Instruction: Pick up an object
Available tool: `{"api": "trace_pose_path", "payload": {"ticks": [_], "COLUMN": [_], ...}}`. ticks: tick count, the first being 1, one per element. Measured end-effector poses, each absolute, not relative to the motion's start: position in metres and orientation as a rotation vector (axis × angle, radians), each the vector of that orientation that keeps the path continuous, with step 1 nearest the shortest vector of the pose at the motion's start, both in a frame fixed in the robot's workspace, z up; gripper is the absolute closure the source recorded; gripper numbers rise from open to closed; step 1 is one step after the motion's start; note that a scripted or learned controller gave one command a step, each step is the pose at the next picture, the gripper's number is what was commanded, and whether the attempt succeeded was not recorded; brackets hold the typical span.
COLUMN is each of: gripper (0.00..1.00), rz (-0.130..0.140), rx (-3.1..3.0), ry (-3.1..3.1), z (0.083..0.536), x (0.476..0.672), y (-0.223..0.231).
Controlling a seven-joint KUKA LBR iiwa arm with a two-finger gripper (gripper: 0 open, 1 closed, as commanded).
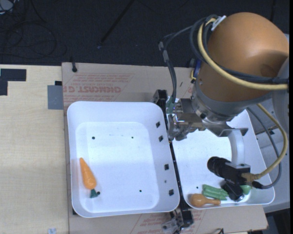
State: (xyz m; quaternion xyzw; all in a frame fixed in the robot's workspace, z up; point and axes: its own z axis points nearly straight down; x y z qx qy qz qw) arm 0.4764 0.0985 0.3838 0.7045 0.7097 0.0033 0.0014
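An orange toy carrot (87, 174) with a small green top lies in the left bin (112, 107), near its front left corner. In the right bin (194, 156), a green pod-shaped thing (214, 192) and a yellow-orange pear-shaped thing (203, 200) lie together against the front wall. My gripper (178, 126) hangs over the right bin's back left part, close to the divide between the bins and well away from all of these things. I see nothing in it. The big orange wrist above hides much of the right bin's back.
Both bins rest on a cardboard sheet (112, 84) on a pale wooden bench (24, 145). Black clips (166, 167) line the seam between the bins. Cables hang around the wrist. The left bin's floor is bare apart from the carrot.
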Motion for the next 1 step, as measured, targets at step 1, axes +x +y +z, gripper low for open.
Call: {"api": "trace_pose_path", "payload": {"ticks": [1], "gripper": [1.0], "rz": [-0.013], "rx": [2.222], "ry": [2.228], "z": [0.318], "x": [0.498], "y": [0.1348]}}
